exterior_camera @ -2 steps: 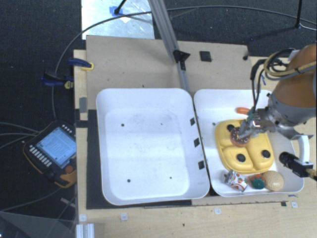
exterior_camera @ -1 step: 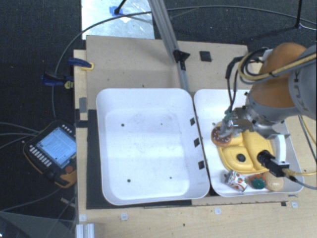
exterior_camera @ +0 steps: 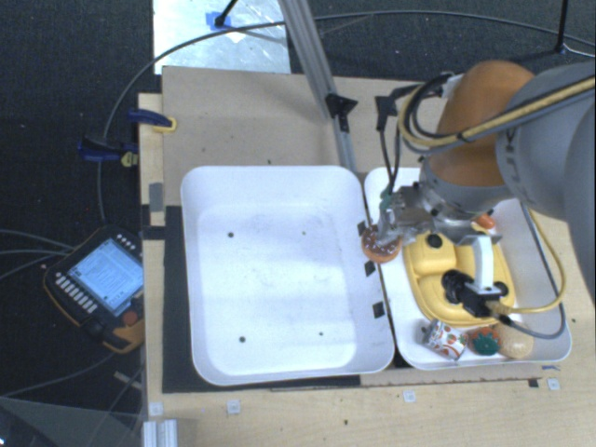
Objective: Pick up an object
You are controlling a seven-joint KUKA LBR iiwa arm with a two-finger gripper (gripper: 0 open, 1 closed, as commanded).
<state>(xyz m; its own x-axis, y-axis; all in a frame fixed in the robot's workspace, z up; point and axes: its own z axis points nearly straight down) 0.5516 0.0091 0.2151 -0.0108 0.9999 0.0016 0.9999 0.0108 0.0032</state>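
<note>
Pincer (exterior_camera: 389, 223) is hovering over the right bin's (exterior_camera: 557, 343) left rim, just above a small brown round object (exterior_camera: 379, 243); whether it is gripping, I cannot tell. Rightward, a yellow container (exterior_camera: 430, 282) is sitting mid-bin, with a green item (exterior_camera: 484, 344) near the front edge.

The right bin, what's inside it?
The right bin holds a yellow toy, a green ball, a tan ball and a small packet. The arm covers the far end.
</note>
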